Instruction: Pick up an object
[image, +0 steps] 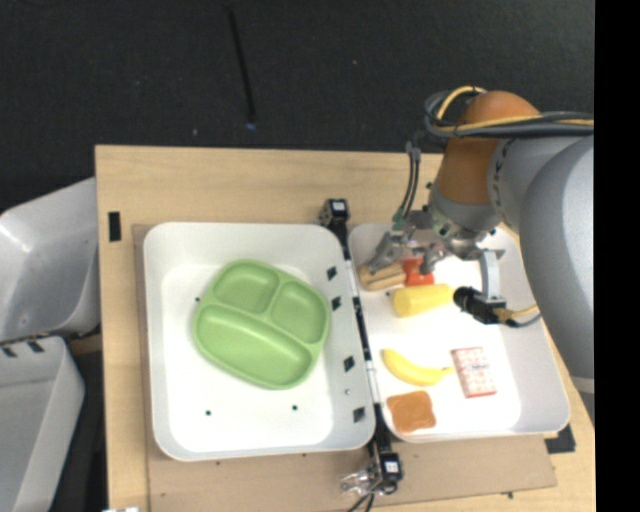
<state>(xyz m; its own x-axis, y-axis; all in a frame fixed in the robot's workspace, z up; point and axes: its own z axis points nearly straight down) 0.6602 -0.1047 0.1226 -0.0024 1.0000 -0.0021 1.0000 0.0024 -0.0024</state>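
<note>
The wooden bench (120, 190) lay under everything, and on it sat the two shallow white bins side by side. The left bin (170, 400) carried a green divided plate (262, 322) with three compartments, lying flat near the bin's middle. The right bin (530, 390) held the smaller things and my own reach.

My arm (555, 200) came in from the right, grey, with its orange band (470, 165) above the wrist, bent down over the far end of the right bin. My gripper (405, 262) hung low at that far end, close to the bin's left wall. Whether it was spread or pressed together I could not tell; the wrist and cables crowded it.

Just beside it lay a tan wooden block (378, 278), and a small red piece (412, 270) showed right at my tip, though I could not make out that I held it. A yellow cylinder-like piece (422, 299) lay just below that. Nearer the camera, a banana (412, 369) curved across the bin floor, with a pink-and-white patterned packet (473, 372) near its right end. A brown square piece (411, 411) sat in the near left corner.
</note>
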